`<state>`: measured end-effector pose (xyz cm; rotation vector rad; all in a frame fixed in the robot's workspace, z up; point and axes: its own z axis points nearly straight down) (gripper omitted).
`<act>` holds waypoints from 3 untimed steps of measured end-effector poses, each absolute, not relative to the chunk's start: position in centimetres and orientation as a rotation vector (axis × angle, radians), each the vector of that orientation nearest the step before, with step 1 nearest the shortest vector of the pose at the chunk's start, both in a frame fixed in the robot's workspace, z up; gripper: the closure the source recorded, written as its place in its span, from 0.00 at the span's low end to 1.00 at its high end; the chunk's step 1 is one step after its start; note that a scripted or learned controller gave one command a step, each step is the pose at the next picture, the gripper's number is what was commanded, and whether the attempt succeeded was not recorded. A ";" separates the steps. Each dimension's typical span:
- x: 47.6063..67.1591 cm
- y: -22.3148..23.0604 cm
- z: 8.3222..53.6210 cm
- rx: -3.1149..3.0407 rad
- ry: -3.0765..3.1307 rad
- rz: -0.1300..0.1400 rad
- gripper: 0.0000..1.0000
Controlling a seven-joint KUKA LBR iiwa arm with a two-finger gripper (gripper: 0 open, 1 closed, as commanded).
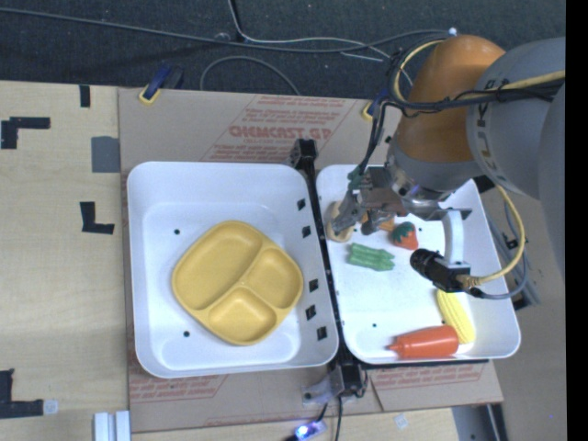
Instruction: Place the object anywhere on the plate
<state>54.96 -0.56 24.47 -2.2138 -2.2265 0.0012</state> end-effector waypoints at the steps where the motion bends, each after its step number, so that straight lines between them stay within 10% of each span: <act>1: 55.2 4.6 24.8 -2.213 -2.227 0.001 1.00; 3: 56.3 14.7 23.5 -2.213 -2.228 0.001 1.00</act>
